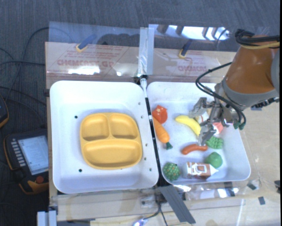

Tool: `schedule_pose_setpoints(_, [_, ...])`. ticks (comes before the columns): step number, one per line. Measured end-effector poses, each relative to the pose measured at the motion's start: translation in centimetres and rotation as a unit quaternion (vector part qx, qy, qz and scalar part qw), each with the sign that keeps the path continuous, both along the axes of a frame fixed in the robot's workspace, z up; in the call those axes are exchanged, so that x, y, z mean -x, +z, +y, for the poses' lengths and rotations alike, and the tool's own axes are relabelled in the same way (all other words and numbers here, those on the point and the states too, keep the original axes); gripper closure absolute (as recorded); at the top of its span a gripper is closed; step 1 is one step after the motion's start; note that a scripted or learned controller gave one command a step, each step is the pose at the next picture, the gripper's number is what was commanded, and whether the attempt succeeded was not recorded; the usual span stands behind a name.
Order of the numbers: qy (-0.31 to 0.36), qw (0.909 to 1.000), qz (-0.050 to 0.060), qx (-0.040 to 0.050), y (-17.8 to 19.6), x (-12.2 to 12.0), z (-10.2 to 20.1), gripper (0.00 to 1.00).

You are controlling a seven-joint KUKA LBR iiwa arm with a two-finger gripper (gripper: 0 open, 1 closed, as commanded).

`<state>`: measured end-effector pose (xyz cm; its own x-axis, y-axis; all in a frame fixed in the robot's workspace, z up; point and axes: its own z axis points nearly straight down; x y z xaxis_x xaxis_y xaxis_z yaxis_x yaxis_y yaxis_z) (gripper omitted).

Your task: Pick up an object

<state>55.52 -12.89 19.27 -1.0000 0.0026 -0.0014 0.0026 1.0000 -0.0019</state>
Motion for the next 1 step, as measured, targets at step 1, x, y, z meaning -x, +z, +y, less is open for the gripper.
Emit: schedule_pose_setpoints(1, [-0.02,0.9998,-0.007,0.001,-10.17,0.67,1.84,0.0])
